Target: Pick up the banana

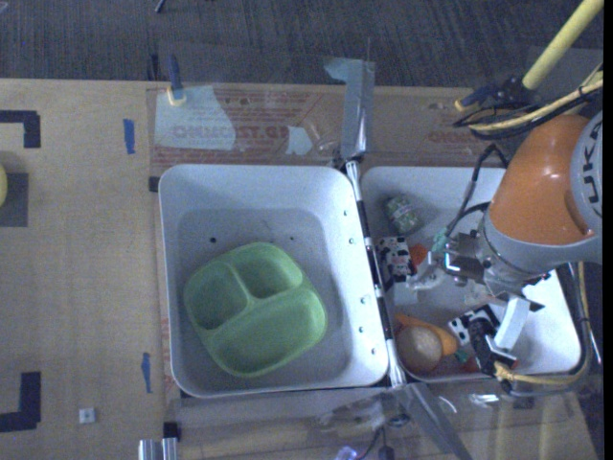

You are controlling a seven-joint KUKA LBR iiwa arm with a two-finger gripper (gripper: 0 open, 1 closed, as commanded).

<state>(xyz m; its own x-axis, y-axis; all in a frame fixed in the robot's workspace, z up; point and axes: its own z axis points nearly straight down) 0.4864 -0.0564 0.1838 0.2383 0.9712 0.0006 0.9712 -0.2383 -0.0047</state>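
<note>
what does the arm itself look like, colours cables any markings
The arm is bulky and rounded, with a glossy orange band above a grey wrist ring. A pale link at the right edge carries black lettering, cut off by the frame. Yellow cables and a thin black cable run along it. The gripper is small metallic grey hardware.

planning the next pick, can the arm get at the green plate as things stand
probably yes: the plate lies alone in the left bin, open from above; the arm hangs over the right bin
</note>
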